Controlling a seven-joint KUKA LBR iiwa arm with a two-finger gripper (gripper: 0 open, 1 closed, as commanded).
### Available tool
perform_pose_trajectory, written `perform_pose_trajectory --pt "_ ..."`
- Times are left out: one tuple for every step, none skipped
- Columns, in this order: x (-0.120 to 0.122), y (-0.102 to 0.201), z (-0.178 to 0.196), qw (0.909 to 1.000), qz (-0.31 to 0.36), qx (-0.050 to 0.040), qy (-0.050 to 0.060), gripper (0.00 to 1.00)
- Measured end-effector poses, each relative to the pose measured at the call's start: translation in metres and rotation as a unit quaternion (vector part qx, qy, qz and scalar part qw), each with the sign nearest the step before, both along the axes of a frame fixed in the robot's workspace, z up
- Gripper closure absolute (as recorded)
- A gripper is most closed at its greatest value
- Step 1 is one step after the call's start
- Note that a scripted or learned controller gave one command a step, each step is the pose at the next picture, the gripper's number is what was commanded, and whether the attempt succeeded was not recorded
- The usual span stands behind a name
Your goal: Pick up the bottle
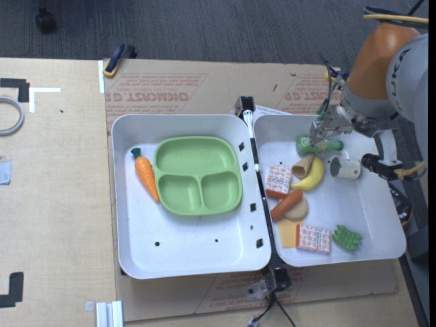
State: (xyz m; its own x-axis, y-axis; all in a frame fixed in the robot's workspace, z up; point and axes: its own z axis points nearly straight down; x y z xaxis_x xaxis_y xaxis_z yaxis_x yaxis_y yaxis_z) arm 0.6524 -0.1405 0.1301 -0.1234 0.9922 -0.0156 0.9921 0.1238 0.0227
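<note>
A small green bottle (pixel 317 144) lies on its side near the back of the right bin (pixel 381 216). My gripper (pixel 320 134) is directly over it, reaching down from the grey and orange arm on the right, and hides part of the bottle's top. Whether the bottle is gripped is hidden by the wrist.
Close to the bottle lie a banana (pixel 310 174) and a white cup (pixel 347 169). Further forward are a small box (pixel 278 179), a sausage (pixel 286 203), a second box (pixel 314 238) and a green leafy toy (pixel 347 237). The left bin (pixel 136 244) holds a green divided plate (pixel 199 176) and a carrot (pixel 145 173).
</note>
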Motion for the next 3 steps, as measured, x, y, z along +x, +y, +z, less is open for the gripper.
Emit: perform_pose_trajectory --pt "-0.039 0.097 0.126 0.9964 0.084 0.0048 0.012 1.0" --pt "-0.112 0.198 0.126 0.9921 0.125 0.0044 0.013 1.0" --pt "-0.175 0.243 0.127 0.9992 0.039 0.0056 0.013 1.0"
